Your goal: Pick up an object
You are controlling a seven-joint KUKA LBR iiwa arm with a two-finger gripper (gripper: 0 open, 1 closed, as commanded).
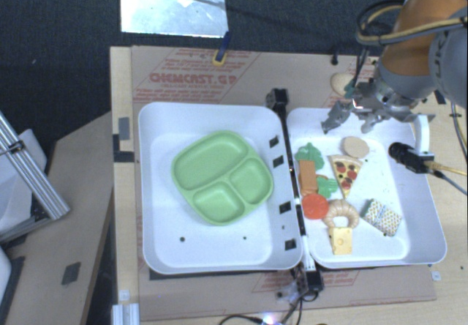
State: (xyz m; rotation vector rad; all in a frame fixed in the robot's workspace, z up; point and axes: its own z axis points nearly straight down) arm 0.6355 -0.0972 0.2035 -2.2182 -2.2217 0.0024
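Two white bins sit side by side on a printed cardboard sheet (190, 76). The left bin (157, 243) holds a green divided plate (222, 177), lying flat near its middle. The right bin (428, 232) holds a cluster of toy food. A beige disc (356, 146) lies nearest the far wall, with a pizza slice (346, 173) just in front of it. To their left, against the divider, lies an orange carrot (308, 176) with a green top. Beside the carrot a small green piece (327, 187) is partly covered and hard to name. Nearer the camera are a red round piece (315, 206), a tan ring (341, 214) and a yellow wedge (341, 240) touching the ring. A patterned little packet (383, 217) lies apart to the right.

The gripper (347, 126) hangs over the far end of the right bin, just beyond the beige disc. Its two grey fingers (333, 121) are splayed apart with nothing between them. The arm's orange band (420, 23) is cut off at the frame edge. Behind the wrist, a pale round thing (340, 83) on the cardboard is half hidden.
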